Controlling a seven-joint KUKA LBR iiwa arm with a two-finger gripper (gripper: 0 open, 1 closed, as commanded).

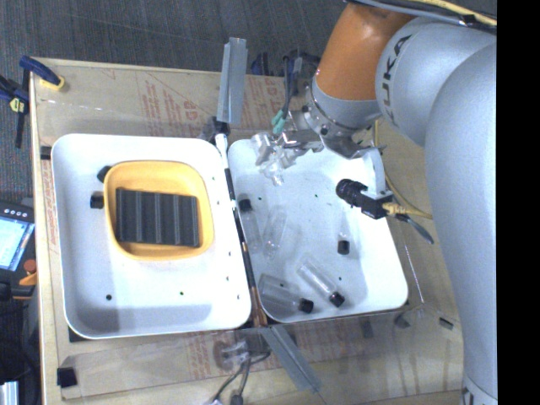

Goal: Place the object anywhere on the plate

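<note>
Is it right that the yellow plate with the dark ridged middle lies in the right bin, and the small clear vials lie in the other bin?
Not quite. The camera view shows the yellow plate in the left bin, not the right one. The small clear vials lie in the other bin, the right bin.

The two shallow white bins look like smooth, slightly glossy plastic. The yellow rounded plate has a matt plastic look, its dark ribbed centre duller. The pale brown surface appears to be matt board, perhaps plywood or cardboard. Clear cylindrical objects in the right bin seem to be glassy transparent plastic. The grey arm is satin-smooth, its orange band glossy
</note>
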